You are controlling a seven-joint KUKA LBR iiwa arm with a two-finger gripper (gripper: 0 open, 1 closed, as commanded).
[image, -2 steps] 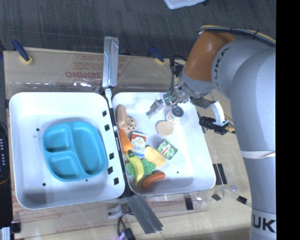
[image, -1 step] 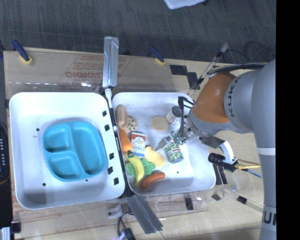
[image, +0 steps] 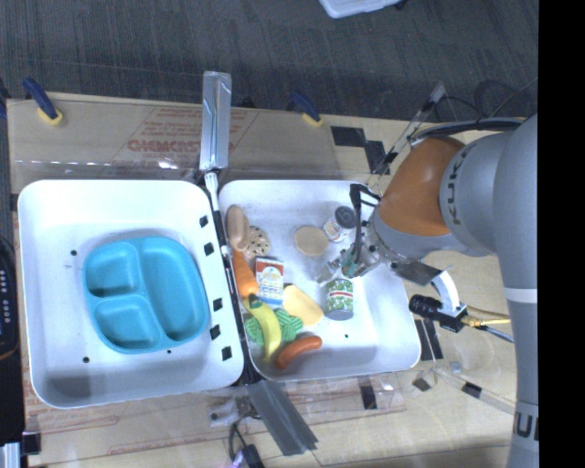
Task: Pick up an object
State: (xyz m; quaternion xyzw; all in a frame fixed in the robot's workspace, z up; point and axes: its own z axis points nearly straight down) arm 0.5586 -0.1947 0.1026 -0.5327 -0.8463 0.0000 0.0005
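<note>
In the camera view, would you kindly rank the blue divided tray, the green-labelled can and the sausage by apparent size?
1. Blue divided tray, by far the largest.
2. Green-labelled can and sausage: these look about alike, the can wider, the sausage longer and partly tucked under the other toys, so I would not rank them.

A dark grey carpeted floor (image: 137, 41) is seen along the top, with a white object (image: 358, 6) cut off at the upper edge. The table (image: 274, 128) is covered with brown cardboard bearing faint red print. Blue clamps (image: 43, 101) are fixed along its far edge. A metal bracket (image: 216, 119) is mounted upright at the middle. Black cables (image: 457, 101) are routed at upper right. Illumination is even
</note>
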